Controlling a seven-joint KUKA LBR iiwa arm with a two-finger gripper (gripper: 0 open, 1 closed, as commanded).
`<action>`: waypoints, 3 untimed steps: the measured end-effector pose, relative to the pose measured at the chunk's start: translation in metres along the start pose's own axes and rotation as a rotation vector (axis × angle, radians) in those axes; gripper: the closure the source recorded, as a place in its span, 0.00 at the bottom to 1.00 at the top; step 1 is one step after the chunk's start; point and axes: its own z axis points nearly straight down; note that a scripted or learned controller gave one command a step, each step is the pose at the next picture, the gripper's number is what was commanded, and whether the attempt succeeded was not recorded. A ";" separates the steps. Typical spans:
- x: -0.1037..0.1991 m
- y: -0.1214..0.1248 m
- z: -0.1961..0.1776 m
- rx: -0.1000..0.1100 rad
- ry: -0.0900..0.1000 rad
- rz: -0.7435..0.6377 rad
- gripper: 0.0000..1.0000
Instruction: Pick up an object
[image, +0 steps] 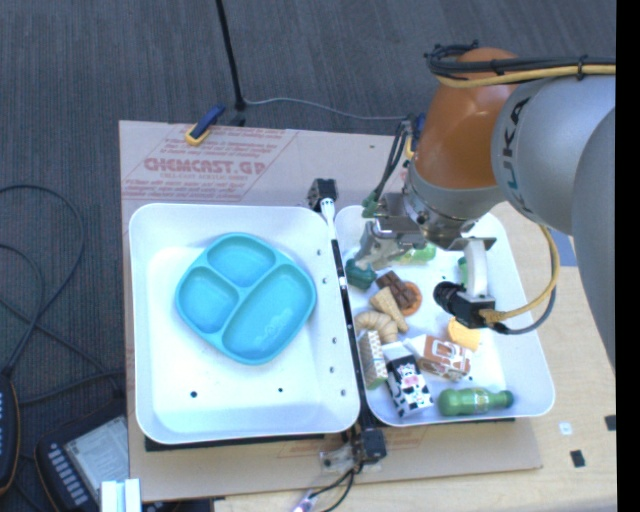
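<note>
The arm (520, 130) is hanging over the right bin (535, 385), its gripper (385, 245) just above the toys (395, 300). Whether the jaws are spread cannot be told. A blue plate (245, 297) is lying in the left bin (160, 400).

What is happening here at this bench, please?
A grey and orange robot arm reaches in from the right, and its tool is low over the far end of the right bin. That bin holds small toy items, among them a green bottle, a croissant and a small cow-patterned carton. The left bin holds a blue divided plate. No item can be seen lifted yet.
</note>
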 end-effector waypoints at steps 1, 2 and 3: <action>-0.057 0.045 0.025 0.002 -0.002 0.003 1.00; -0.101 0.097 0.067 0.003 -0.002 0.003 1.00; -0.100 0.098 0.066 0.001 -0.002 0.002 0.00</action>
